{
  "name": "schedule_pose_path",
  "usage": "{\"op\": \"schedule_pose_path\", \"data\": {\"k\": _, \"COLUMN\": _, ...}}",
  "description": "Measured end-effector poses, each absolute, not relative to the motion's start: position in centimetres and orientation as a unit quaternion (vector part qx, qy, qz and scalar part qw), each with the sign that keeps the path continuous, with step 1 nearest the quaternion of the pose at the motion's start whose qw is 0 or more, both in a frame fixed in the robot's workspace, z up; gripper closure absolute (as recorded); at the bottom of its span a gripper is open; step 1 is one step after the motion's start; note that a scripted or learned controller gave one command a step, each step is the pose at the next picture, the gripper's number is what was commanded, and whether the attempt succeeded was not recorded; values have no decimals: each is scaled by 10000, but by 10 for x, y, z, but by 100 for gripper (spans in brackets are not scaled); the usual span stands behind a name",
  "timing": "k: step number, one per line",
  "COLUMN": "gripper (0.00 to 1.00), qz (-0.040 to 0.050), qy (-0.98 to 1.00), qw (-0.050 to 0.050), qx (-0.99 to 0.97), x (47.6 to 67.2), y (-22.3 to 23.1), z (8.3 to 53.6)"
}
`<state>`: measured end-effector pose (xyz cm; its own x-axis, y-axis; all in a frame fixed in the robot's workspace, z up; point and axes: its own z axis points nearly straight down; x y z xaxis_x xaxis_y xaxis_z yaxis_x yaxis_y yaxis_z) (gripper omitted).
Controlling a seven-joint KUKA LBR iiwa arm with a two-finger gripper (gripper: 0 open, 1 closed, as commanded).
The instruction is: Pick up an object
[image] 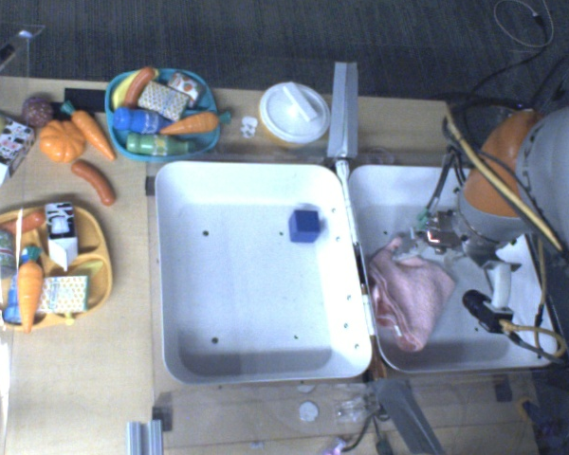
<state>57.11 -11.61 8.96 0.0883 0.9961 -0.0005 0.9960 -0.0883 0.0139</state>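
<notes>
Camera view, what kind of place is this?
Probably a robot lab's grasping test bench: two white bins side by side, an arm reaching in, and toy food beside them.

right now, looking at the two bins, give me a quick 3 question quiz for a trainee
1. True or false: the blue cube lies in the left bin.
2. Which item lies in the right bin? A) pink cloth B) orange carrot C) white lid
3. Fill in: the gripper hangs over the upper ____ edge of the pink cloth.

Key: 1 true; 2 A; 3 right
</notes>
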Motion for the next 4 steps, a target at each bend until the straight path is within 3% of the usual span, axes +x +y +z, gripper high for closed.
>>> {"op": "schedule_pose_path", "data": {"k": 1, "gripper": 0, "qz": 45, "qy": 6752, "qw": 53, "qx": 7376, "x": 571, "y": -116, "z": 90}}
{"op": "schedule_pose_path", "data": {"k": 2, "gripper": 0, "qz": 38, "qy": 7056, "qw": 46, "qx": 7086, "x": 603, "y": -89, "z": 89}}
{"op": "schedule_pose_path", "data": {"k": 3, "gripper": 0, "qz": 14, "qy": 6828, "qw": 17, "qx": 7306, "x": 598, "y": -62, "z": 186}}
{"op": "schedule_pose_path", "data": {"k": 4, "gripper": 0, "qz": -1, "qy": 7104, "qw": 1, "qx": 7038, "x": 587, "y": -125, "z": 101}}
